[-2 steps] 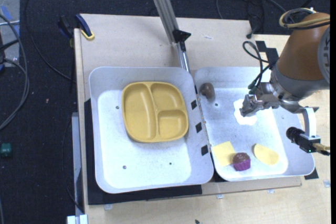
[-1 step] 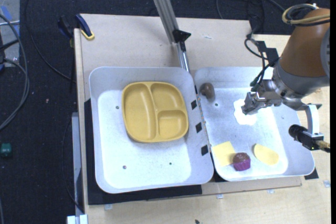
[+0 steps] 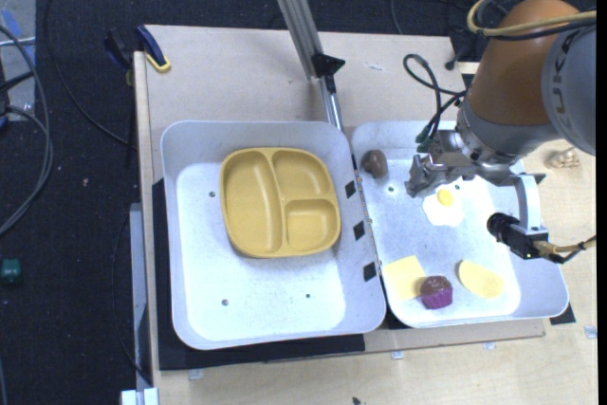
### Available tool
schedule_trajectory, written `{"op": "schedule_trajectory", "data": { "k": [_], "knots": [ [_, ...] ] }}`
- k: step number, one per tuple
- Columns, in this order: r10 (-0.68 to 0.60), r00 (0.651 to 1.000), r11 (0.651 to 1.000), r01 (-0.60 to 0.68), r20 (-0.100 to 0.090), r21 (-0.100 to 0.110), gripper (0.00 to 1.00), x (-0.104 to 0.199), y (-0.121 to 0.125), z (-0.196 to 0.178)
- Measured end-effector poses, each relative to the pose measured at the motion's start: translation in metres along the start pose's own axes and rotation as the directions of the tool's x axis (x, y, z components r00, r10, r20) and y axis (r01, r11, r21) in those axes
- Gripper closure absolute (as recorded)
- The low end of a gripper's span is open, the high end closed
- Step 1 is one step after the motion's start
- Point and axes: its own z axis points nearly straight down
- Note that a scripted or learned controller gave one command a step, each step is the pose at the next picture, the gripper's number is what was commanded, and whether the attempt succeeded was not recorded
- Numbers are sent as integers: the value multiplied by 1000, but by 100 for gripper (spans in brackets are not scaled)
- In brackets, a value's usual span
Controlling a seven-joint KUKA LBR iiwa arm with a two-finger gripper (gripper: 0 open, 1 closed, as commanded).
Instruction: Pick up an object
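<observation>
**Gripper low in the right bin, fingers hard to read**

The nearest candidate for pickup was a white piece with a yellow centre, like a fried egg [image 3: 443, 206], which lay in the right bin [image 3: 545, 303] just beside and below the gripper [image 3: 424, 175]. I could not see anything between the fingers, and from my slanted overhead view I could not tell whether they were apart or together; the dark wrist hardware blurred into one mass there.

Around it, a brown rounded object [image 3: 375, 163] sat near the bin's upper left corner, left of the gripper. Along the lower edge lay a yellow square slab [image 3: 403, 276], a purple object [image 3: 436, 292] touching or just beside it, and a yellow oval piece [image 3: 480, 279] further right.

The arm [image 3: 526, 76] covered the bin's upper right part, so whatever lay under it was hidden from me.

In the left bin [image 3: 190, 299] rested a yellow divided plate [image 3: 280, 201] with three compartments. A metal pole [image 3: 294, 0] ran up out of frame between the bins.
</observation>
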Motion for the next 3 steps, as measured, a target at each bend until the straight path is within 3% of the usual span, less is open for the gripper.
{"op": "schedule_trajectory", "data": {
  "k": [1, 3],
  "knots": [
    [-3, 1000, 1000, 3, -1, -1, 100, 56, 25, -1],
    [-1, 1000, 1000, 1, -1, -1, 100, 154, 45, -12]
  ]
}}
